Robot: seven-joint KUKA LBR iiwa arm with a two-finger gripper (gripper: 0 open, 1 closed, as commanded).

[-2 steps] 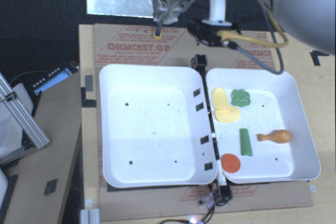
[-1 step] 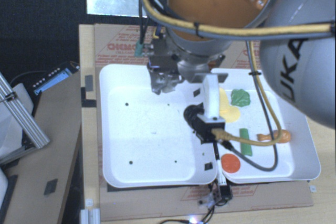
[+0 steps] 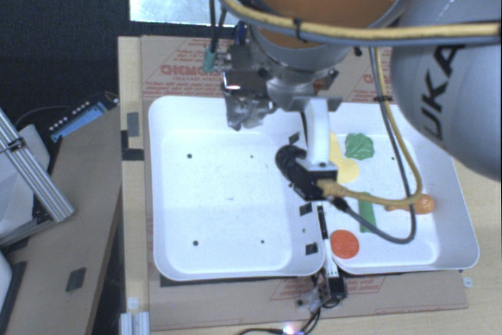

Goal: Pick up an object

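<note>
Nothing lifted yet. Gripper poised high at upper centre, over left bin; jaw state impossible to tell. Candidates lay in right bin: green piece, yellow piece, orange disc. Descent, grasp, lift all remaining.

Two white bins on cardboard

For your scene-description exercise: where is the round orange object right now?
In the camera view, the round orange object lies in the right bin, near its front left corner, just below the green stick.
</note>
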